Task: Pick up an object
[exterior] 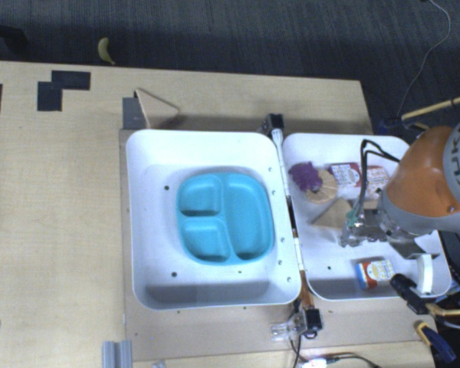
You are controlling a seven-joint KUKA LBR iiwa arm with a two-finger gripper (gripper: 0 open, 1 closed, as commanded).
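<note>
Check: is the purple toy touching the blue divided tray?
Apart. The camera view shows the purple toy in the right bin and the blue divided tray in the left bin, with both bin rims between them.

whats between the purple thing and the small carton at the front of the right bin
In the camera view, between the purple object and the small carton lie a tan wedge-shaped piece and the gripper, over bare white bin floor.

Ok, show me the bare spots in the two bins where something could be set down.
Left bin: bare white margin all round the blue tray, widest along its near and left sides. Right bin: a small patch at the near-left corner, beside the carton. Its far half is crowded with the purple toy, packets and the gripper.
</note>
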